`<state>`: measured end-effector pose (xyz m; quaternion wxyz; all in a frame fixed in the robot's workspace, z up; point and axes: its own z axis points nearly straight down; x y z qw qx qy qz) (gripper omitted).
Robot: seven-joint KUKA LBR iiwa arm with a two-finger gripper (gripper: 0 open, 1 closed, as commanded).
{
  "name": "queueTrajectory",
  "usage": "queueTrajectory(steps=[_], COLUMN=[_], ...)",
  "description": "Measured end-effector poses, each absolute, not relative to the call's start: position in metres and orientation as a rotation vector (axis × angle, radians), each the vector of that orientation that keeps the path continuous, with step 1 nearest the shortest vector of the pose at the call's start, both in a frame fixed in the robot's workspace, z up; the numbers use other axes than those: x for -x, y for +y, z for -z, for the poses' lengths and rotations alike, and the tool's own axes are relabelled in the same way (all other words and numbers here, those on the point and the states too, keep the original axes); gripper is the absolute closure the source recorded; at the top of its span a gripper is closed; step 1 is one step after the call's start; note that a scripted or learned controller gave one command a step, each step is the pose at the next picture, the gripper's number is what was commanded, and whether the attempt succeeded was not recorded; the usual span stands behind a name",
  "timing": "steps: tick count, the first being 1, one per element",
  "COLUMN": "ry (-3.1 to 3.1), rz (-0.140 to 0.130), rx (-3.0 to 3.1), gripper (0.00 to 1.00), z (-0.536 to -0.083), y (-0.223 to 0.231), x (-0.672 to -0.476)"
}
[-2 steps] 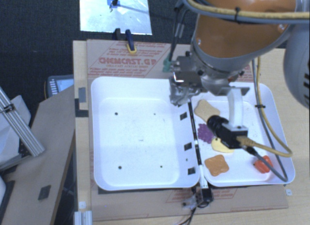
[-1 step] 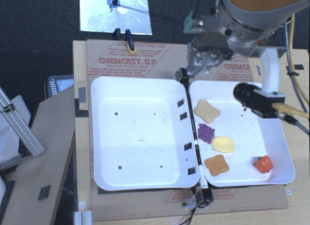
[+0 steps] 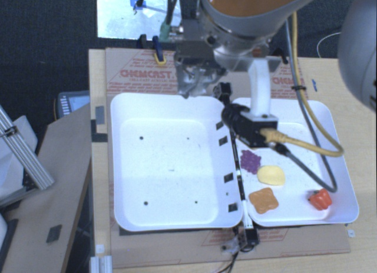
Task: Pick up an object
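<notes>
**Ana:** Tool (image 3: 197,83) position first: it hangs under the arm's wrist at the far rim of the left bin (image 3: 118,148), near that bin's far right corner. It reads as a blurred metal cluster, and I cannot tell how it is set. I see nothing carried in it.

**Ben:** So the pick hasn't happened?

**Ana:** As far as this shows, no. All four candidates lie in the right bin (image 3: 339,148): a purple piece (image 3: 250,160) close to the divider, a pale yellow piece (image 3: 271,175) just beside it, an orange piece (image 3: 263,200) nearer the front, and a red piece (image 3: 320,199) toward the front right corner. The whole grasp is left to do: choose one, travel over, descend, close, lift.

**Ben:** Room to work?

**Ana:** The purple and yellow pieces almost touch, possibly do, so pinching either is crowded. The orange one sits near the divider wall. The red one stands well apart from the others but close to the sloped front rim. A black fitting (image 3: 250,127) and yellow hose (image 3: 306,145) cross the right bin's far half, which I'd judge could snag a low approach.
</notes>
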<state>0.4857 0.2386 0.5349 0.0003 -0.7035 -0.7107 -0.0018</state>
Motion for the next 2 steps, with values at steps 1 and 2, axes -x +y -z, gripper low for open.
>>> queueTrajectory(steps=[1,2], ry=[-2.228,-2.228], rz=[0.009,0.008], rx=[2.215,2.214], gripper=[1.0,0.0], z=[-0.5465,-0.5461], y=[0.235,0.2349], x=[-0.4864,-0.4863])
